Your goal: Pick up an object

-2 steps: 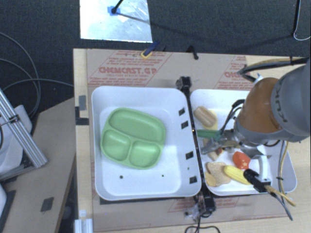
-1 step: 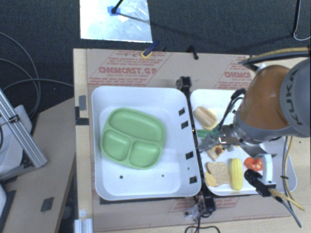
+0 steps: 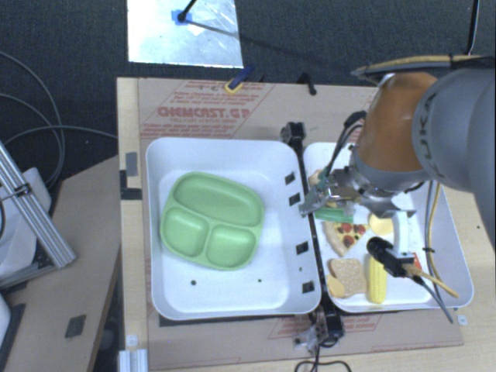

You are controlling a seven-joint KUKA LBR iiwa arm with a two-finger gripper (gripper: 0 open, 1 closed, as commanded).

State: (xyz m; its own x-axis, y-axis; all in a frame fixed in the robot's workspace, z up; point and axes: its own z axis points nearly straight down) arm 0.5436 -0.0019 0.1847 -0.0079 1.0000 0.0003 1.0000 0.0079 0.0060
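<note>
Gripper (image 3: pixel 329 200) was down low over the right bin (image 3: pixel 457 281), near its left wall, but honestly I couldn't tell how it was set. Under and beside it sat toy food: a pizza slice (image 3: pixel 346 235), toast (image 3: pixel 348 274), a corn cob (image 3: pixel 376 278). Left bin (image 3: pixel 167 297) held a green divided plate (image 3: pixel 210 219).

Dark grey carpeted floor (image 3: pixel 54 22), shiny silver rectangular foil sheet (image 3: pixel 184 20) lying on it at top, black cables (image 3: pixel 31 142) curving at left, tan wooden bench top (image 3: pixel 93 231), brown printed cardboard sheet (image 3: pixel 203 108) beneath the bins, aluminium extrusion frame (image 3: pixel 35 215) at left edge.
</note>
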